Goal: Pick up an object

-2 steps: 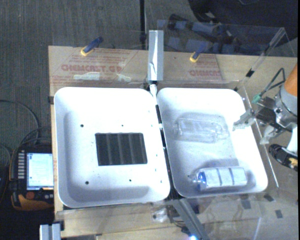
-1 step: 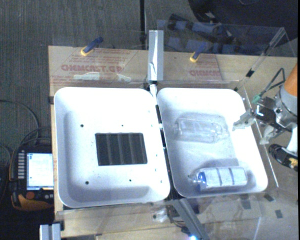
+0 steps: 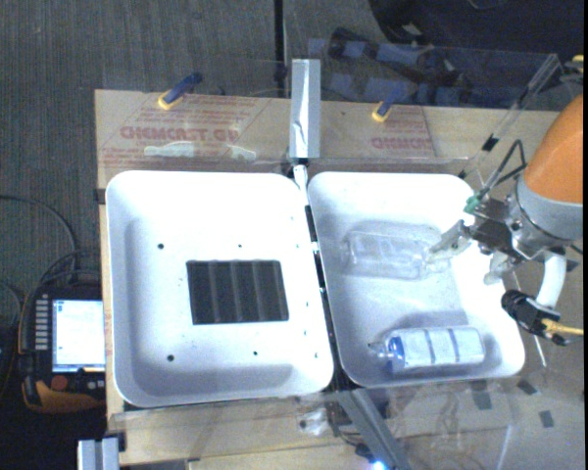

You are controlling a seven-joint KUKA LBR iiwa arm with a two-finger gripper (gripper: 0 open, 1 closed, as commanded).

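Note:
Two bottles lie in the right bin (image 3: 323, 262). A clear plastic bottle (image 3: 387, 253) lies on its side near the middle of that bin. A second bottle (image 3: 431, 349), with a white label and a blue end, lies along the bin's front wall. My gripper (image 3: 451, 243) reaches in from the right at the bin's right rim, its tip beside the clear bottle's right end. I see nothing lifted by it. The orange-banded wrist (image 3: 563, 164) sits above and to the right.
The left bin (image 3: 137, 262) holds a dark ribbed rectangle (image 3: 237, 291) at its centre. A metal post (image 3: 304, 111) stands behind the divide between the bins. Cables and brackets (image 3: 529, 306) hang off the wrist over the right rim. A handheld pendant (image 3: 64, 336) lies left of the bench.

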